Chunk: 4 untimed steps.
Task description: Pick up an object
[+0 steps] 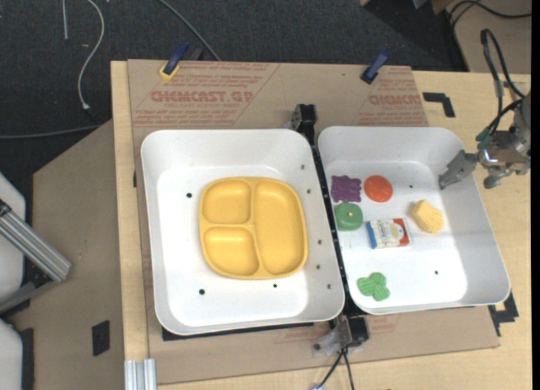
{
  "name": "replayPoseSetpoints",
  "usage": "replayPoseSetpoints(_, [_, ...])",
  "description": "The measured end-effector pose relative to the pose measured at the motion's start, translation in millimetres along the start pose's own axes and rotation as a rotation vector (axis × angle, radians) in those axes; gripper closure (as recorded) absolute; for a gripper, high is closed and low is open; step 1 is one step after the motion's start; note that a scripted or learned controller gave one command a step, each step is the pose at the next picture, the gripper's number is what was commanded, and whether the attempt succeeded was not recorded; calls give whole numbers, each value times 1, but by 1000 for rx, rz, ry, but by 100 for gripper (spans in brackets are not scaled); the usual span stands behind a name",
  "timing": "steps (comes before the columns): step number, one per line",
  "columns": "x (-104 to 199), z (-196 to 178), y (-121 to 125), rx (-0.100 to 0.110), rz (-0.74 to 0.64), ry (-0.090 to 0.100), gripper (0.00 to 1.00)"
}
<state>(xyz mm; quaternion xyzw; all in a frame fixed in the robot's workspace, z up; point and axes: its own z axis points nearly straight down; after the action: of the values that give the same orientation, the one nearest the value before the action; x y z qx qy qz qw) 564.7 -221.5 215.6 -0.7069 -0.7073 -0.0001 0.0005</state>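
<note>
Here, yellow block [429, 216] lies left-below the end effector [477, 173].

Two bins sit side by side on the surface. The left bin [160, 211] holds a divided plate [252, 228] at its middle. The right bin [472, 270] holds six small items (all toward its left half); the gripper [474, 170] hangs over its right rim.

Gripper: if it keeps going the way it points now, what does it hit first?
The gripper points left-down into the right bin. First in that line looks like the yellow block; depth is unclear, so it might meet the bin floor first.
</note>
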Motion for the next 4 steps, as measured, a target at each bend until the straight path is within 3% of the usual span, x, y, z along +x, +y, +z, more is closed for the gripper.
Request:
replayPoseSetpoints(2, [4, 126, 3, 7, 1, 3, 0])
replayPoseSetpoints(3, [4, 131, 3, 3, 0, 1, 0])
replayPoseSetpoints(4, [4, 119, 4, 0, -1, 1, 100])
